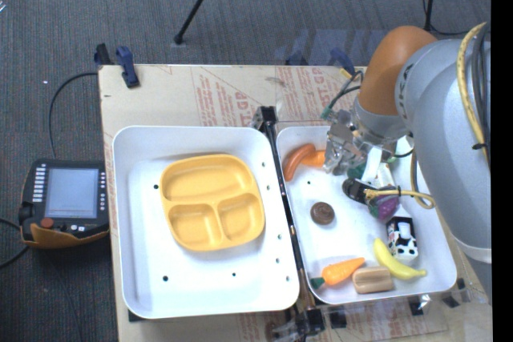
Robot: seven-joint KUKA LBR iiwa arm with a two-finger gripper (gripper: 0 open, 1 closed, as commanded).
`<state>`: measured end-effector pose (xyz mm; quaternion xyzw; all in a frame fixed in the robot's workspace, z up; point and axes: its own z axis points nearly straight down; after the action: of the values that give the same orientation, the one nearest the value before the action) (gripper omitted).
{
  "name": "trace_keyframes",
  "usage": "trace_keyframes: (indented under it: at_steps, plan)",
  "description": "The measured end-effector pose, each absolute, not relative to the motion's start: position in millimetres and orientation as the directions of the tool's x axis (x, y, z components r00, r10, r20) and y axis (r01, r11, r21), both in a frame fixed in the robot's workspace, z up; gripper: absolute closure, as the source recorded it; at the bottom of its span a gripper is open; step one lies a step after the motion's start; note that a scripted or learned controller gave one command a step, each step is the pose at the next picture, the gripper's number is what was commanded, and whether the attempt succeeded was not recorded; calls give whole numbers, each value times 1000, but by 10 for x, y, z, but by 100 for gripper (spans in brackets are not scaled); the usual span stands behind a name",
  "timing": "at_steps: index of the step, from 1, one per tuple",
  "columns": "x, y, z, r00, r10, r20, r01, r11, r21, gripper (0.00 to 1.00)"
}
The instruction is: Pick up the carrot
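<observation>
The carrot (343,270), orange with a green top, lies near the front edge of the right bin (304,196), pointing right. My gripper (343,161) hangs over the back of that bin, well behind the carrot. It sits right next to a curved orange item (299,158), and its tips are hidden among the wrist parts and cables.
Also in the right bin are a brown round piece (323,213), a purple item (385,207), a black-and-white cow toy (402,239), a banana (398,261) and a tan block (373,279) touching the carrot's right end. The left bin (128,172) holds a yellow divided tray (213,199).
</observation>
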<state>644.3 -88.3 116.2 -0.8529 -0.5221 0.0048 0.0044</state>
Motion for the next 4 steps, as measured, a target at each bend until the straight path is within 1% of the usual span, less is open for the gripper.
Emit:
trace_keyframes:
  at_steps: [1, 2, 3, 4]
  plan:
    - [6442, -881, 1158, 453, 891, -4, 891, -453, -13, 0]
    - [6444, -883, 1257, 450, 893, -4, 893, -450, -14, 100]
    - [6442, -883, 1253, 449, 893, -5, 893, -449, -15, 0]
    - [6412, -1125, 842, 530, 848, -6, 848, -530, -14, 0]
